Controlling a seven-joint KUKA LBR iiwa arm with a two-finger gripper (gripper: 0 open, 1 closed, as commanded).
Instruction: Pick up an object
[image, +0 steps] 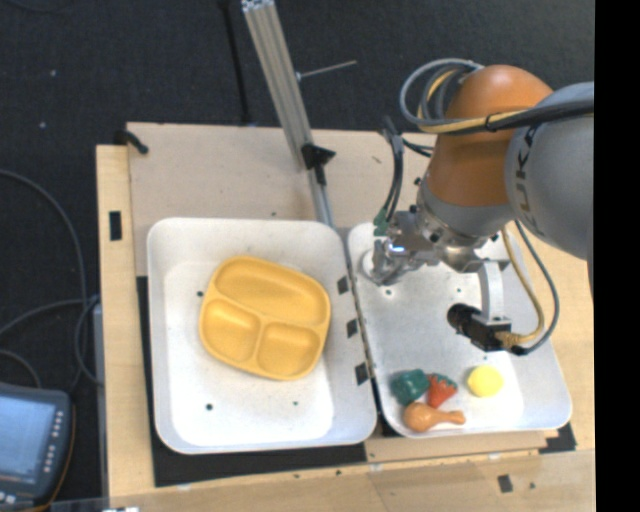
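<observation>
pincer (383, 262) near right bin (545, 400) far-left edge

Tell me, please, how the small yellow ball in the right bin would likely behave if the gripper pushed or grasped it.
The yellow ball looks round, so a push would probably roll it across the right bin. It lies apart from the green, red and orange toys, so nothing blocks its roll. Its curved sides might slip from an off-centre grasp.

Gripper (383, 262) over right white shallow bin (420, 310), far-left corner. Yellow plastic divided plate (264, 317) in left white shallow bin (180, 400), left of gripper. Small toy foods (440, 395) nearer camera, well apart from gripper.
</observation>
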